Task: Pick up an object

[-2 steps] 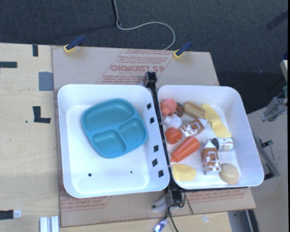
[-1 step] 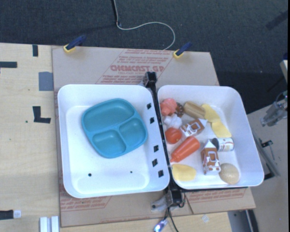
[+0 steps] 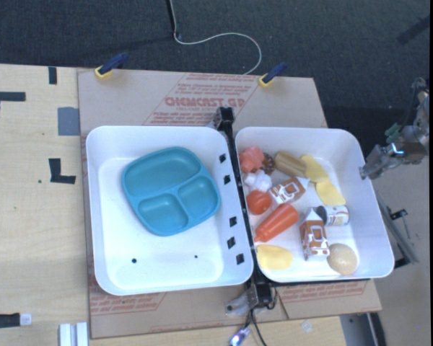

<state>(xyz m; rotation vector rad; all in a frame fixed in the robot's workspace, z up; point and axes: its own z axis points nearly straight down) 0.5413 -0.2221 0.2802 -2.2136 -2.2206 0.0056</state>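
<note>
Claw parked off the right bin, nothing picked yet.

The claw (image 3: 381,163) hangs just outside the right bin's (image 3: 346,139) rim; whether it is open I cannot tell, and nothing shows between its parts. Nearest lies a yellow toy (image 3: 329,192), probably light, smooth plastic: grip across its narrow middle.

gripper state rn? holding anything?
Gripper: cannot be told. It sits outside the right bin, past its right rim, and is too small and blurred to read. Nothing visible in it.
</note>
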